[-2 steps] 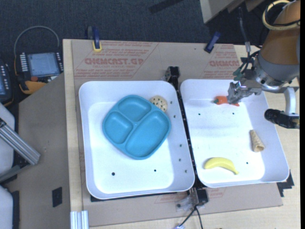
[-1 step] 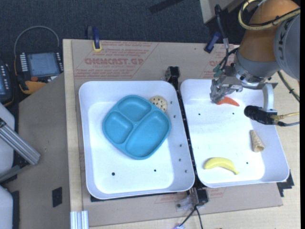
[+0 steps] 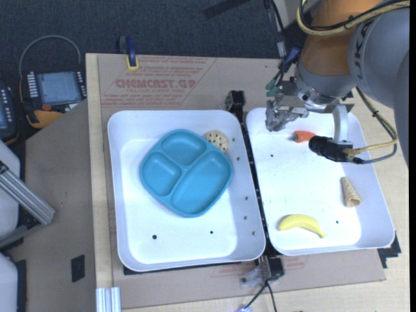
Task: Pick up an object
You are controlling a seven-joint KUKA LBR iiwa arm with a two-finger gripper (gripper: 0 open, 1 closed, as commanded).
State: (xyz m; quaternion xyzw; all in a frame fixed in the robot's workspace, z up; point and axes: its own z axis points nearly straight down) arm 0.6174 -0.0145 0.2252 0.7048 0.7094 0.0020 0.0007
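Metal-grey, my end effector hangs low over the right bin's far corner; I can't tell its state. Just beside it lies an orange carrot-like piece, likely my target. Nearer me: a cone and banana. Left bin: blue divided tray, cookie tucked behind.

The tray lies in the left bin, the banana in the right bin.

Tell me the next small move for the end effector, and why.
Probably shift it toward the small orange piece and lower. The end effector hangs over the right bin at its upper left corner with nothing seen between its fingers, and that piece lies closest; the banana is far.
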